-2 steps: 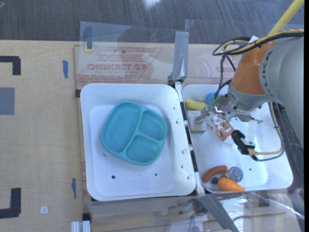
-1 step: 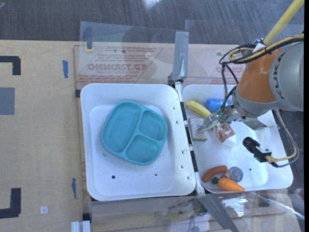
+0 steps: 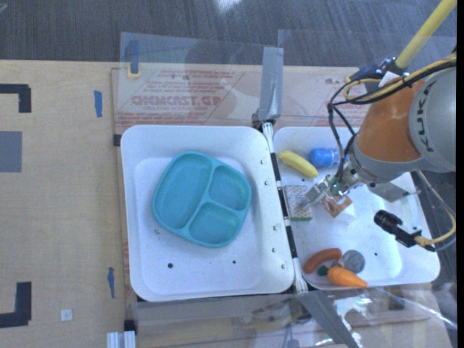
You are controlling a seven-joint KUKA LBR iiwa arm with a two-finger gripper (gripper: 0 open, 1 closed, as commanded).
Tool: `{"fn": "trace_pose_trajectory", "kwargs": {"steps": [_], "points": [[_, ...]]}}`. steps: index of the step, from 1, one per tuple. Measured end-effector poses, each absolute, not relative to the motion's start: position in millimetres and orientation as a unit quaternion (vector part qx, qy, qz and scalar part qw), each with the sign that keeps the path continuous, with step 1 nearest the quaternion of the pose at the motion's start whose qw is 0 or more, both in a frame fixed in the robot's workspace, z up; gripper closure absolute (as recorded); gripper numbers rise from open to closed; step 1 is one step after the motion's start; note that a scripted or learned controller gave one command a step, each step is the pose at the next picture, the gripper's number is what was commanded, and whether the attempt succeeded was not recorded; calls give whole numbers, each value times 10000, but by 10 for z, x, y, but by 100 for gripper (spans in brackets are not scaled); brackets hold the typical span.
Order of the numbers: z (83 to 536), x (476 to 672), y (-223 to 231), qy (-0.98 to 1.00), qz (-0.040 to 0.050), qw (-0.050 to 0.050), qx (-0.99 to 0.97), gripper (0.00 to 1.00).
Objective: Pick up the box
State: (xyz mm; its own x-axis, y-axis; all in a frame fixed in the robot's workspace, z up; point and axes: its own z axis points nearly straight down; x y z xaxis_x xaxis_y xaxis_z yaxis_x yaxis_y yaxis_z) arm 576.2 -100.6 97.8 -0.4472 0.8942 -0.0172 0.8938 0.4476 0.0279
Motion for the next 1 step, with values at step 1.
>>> {"fn": "trace_pose_trajectory", "kwargs": {"steps": [1], "points": [[962,6079,-1075,8426,49,84,5384,0]]}}
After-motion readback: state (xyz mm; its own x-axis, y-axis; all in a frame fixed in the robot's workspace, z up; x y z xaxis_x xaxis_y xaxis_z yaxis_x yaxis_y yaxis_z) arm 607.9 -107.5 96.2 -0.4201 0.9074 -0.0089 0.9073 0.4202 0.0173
